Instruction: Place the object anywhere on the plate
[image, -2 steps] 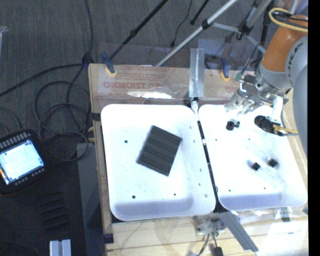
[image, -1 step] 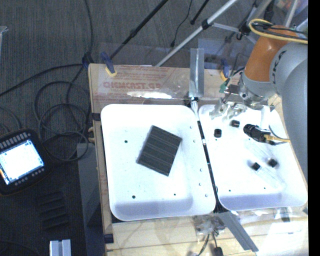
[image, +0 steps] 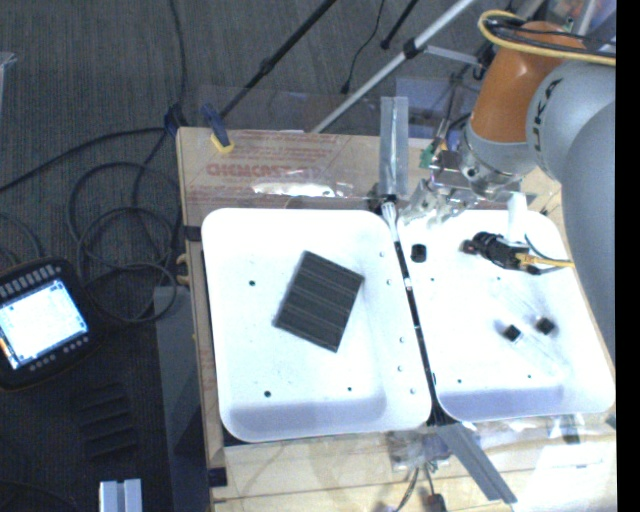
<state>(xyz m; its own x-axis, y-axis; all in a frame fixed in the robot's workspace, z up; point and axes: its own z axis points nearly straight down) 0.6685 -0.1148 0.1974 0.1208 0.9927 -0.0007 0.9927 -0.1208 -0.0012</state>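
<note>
Nearest the camera, well left of the pincer (image: 440, 200), the dark ribbed rectangular plate (image: 319, 300) lies in the left white bin (image: 230, 400). The small black blocks (image: 511, 332), near its right, look light and stiff; grasp across the flat sides. How far the pincer is open, I cannot tell.

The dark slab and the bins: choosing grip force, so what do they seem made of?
Slab: looks like dark grey rubber or matte plastic, going by its parallel ridges and lack of shine. Bins: probably smooth white moulded plastic, with rounded corners and a soft sheen.
</note>
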